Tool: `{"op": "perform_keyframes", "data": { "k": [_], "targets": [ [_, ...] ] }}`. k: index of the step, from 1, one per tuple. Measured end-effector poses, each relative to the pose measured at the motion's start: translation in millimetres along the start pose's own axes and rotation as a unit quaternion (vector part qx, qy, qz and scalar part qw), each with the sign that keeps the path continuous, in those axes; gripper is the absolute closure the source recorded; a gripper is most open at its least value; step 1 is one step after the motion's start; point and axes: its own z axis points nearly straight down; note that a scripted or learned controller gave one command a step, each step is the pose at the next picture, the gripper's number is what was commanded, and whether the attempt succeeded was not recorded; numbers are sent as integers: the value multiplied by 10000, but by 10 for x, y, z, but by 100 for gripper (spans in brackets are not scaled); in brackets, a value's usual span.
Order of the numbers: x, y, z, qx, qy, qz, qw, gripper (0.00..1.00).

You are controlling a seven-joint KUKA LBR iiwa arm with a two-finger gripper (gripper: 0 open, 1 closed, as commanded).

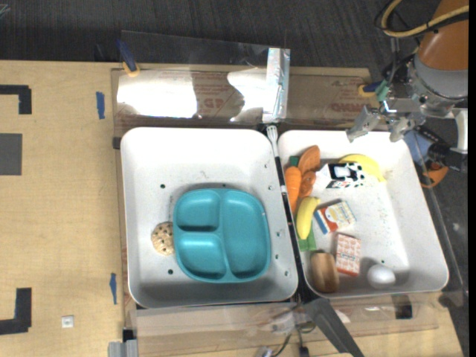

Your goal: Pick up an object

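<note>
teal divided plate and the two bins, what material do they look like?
Teal plate: likely moulded plastic; uniform colour, soft sheen, rounded compartment walls. Left bin and right bin: probably thin formed white plastic, or painted metal; smooth, rounded corners, slight glare. The look can't settle it.

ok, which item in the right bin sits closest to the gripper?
The yellow toy with the black-and-white patch, at the right bin's far side, just below the gripper. The carrots, banana and cartons lie further off.

right bin (416,222): right half free | left: toys (309,199) seemingly packed
</note>
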Motion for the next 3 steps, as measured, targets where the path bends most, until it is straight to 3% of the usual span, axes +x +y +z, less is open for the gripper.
{"op": "perform_keyframes", "data": {
  "k": [1,2,3],
  "targets": [
    [492,-105,-103,2,5,-750,9972,0],
    [854,-256,730,41,12,-1074,9942,0],
    [901,-504,682,8,5,-1595,9872,0]
  ]
}}
